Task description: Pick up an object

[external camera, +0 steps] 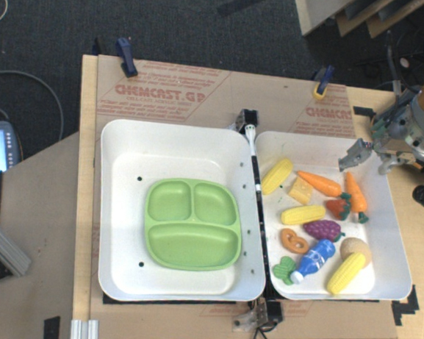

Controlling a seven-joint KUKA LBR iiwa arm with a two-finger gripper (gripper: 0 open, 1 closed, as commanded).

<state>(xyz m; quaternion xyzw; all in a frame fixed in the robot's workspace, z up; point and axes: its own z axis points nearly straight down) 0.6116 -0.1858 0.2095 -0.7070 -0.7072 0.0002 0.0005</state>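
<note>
Seen from above, the gripper (367, 155) hangs at two o'clock over the right bin (396, 240), fingers spread wide, holding nothing. Just below it lies a carrot (355, 194) touching a strawberry (338, 208); another carrot (318, 183), corn cobs (276, 176), grapes (322, 229), a pretzel (293, 241) and a blue bottle (315, 258) crowd beside them. Such crowding could make a grasp slip or catch two toys. At nine o'clock, the left bin (124, 157) holds a green divided plate (192, 224).

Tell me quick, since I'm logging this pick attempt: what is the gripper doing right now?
Gripper: over the right bin's far edge, above the carrots; open or closed cannot be told, nothing seen between its fingers.
</note>
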